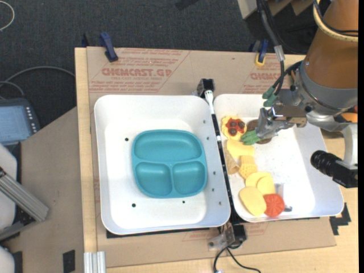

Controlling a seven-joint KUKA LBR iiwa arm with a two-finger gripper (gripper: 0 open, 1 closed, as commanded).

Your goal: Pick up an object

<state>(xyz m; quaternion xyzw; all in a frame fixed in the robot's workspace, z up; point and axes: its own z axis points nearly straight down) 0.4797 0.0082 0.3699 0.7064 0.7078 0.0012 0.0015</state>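
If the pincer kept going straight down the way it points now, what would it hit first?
Most likely the green toy beside the pizza slice in the right bin; the pincer hangs right at it, though depth is unclear.

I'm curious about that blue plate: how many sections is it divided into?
3. The teal plate in the left bin has one wide compartment across the far side and two smaller ones side by side nearer the camera.

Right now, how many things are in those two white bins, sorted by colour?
Teal: 1, the divided plate in the left bin.
Yellow: about 5, toy food pieces along the right bin's left side.
Red: 1, the piece near the front.
Red and yellow: 1, the pizza slice.
Green: 1, the piece at the hand.
Total: about 9.
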